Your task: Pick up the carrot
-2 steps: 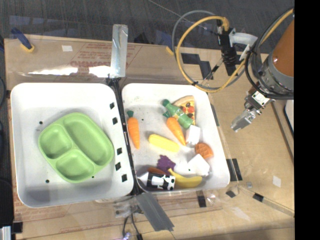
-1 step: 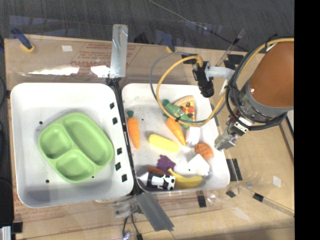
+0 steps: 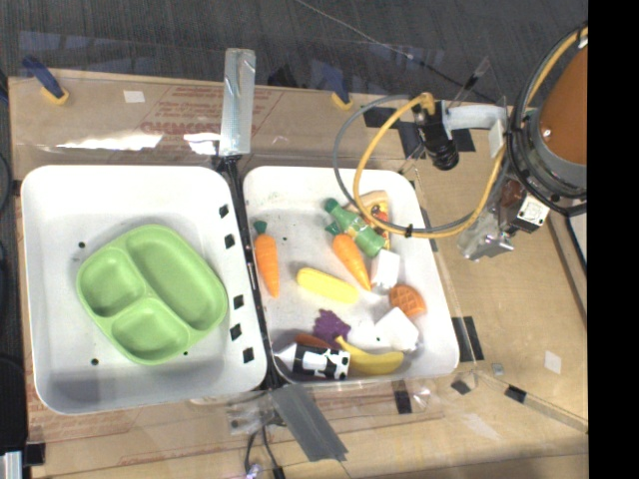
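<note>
Two carrots lie in the right bin [image 3: 300,193]. One orange carrot [image 3: 267,264] with a small green top lies lengthwise close to the bin's left wall. The other carrot [image 3: 350,257] lies tilted near the middle, its green top touching other toys. My gripper [image 3: 486,240] hangs outside the bin, over the bench to the right of its right wall, well away from both carrots. The grey arm with its orange band [image 3: 564,108] comes in at the upper right.
The right bin also holds a yellow piece [image 3: 326,285], a banana [image 3: 376,360], purple grapes [image 3: 329,324], a black-and-white cow [image 3: 319,361], white pieces [image 3: 385,267] and an orange-red piece [image 3: 407,299]. A green divided plate [image 3: 150,292] sits in the left bin. A yellow cable [image 3: 344,153] loops over the right bin.
</note>
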`<control>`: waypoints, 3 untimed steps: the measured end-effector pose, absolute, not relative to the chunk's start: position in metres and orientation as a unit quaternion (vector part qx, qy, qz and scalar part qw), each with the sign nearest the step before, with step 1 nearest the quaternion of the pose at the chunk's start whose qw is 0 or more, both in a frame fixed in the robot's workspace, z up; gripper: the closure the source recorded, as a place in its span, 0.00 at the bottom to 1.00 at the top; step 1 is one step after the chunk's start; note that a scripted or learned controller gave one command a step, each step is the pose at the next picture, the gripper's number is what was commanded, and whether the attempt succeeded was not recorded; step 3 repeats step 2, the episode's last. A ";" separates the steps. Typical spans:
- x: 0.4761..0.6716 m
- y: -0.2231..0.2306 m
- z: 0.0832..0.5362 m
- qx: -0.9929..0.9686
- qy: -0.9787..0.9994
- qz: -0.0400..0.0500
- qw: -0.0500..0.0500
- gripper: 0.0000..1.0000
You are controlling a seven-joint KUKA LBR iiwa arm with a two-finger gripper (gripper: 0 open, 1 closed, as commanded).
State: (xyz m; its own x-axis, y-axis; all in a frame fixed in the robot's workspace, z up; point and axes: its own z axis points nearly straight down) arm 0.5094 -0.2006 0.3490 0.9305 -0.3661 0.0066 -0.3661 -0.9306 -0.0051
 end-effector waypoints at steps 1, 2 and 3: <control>0.495 -0.209 0.273 -0.995 0.098 -0.001 0.003 1.00; 0.511 -0.208 0.329 -0.995 0.098 -0.005 0.003 1.00; 0.511 -0.208 0.329 -0.995 0.098 -0.005 0.003 1.00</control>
